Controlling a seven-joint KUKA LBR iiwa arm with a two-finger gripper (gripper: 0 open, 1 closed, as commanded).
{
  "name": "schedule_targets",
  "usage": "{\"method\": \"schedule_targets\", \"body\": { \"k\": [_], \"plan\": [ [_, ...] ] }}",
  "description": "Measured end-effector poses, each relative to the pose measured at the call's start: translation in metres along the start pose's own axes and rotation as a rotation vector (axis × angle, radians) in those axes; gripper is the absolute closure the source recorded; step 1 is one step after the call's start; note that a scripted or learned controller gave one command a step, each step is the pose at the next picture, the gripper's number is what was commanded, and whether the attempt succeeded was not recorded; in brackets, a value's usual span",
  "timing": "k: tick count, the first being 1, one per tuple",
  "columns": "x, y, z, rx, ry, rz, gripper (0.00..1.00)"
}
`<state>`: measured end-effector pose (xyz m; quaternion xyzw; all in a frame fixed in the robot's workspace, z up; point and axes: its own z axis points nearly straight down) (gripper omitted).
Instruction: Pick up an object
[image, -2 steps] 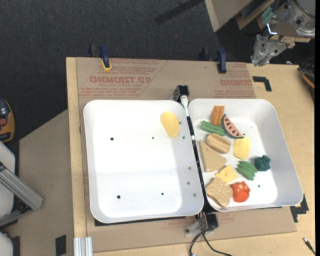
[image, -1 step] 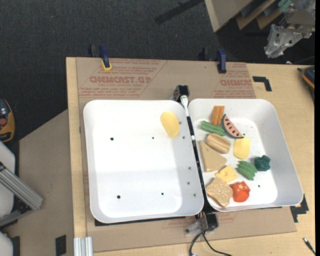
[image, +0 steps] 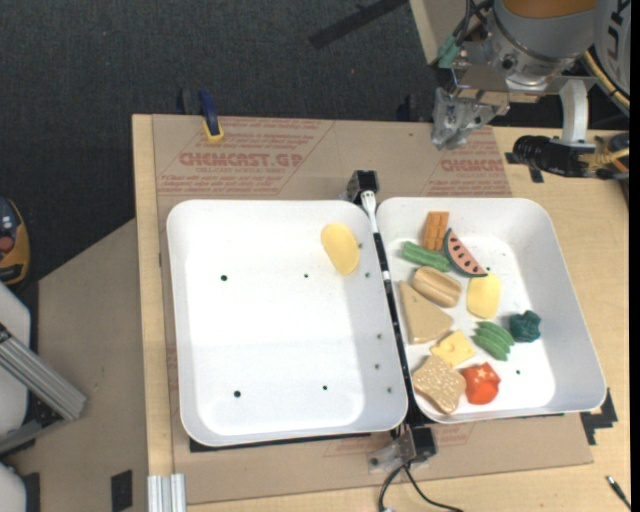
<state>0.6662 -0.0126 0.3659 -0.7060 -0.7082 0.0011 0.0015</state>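
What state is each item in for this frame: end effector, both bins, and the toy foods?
End effector: raised above the bench behind the right bin, nothing between its fingers.
Left bin: holds one yellow piece, lying near its top right corner.
Right bin: holds the rest of the toy foods, crowded together.
Watermelon slice: lying flat.
Hot dog: lying against the green bean.
Tomato: resting beside the cracker.

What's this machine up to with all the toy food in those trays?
A robot arm is meant to pick up one object. At this moment its hand hangs above the bench behind the right bin, with nothing between its fingers. That bin holds a heap of toy food, such as a watermelon slice, a tomato and a cracker. One yellow piece lies alone in the left bin.
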Motion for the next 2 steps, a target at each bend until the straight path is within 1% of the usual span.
{"method": "schedule_targets", "body": {
  "k": [1, 2],
  "plan": [
    [0.094, 0.0, 0.014, -0.002, 0.0, 0.001, 1.0],
    [0.016, 0.0, -0.019, -0.007, -0.001, 0.003, 1.0]
  ]
}}
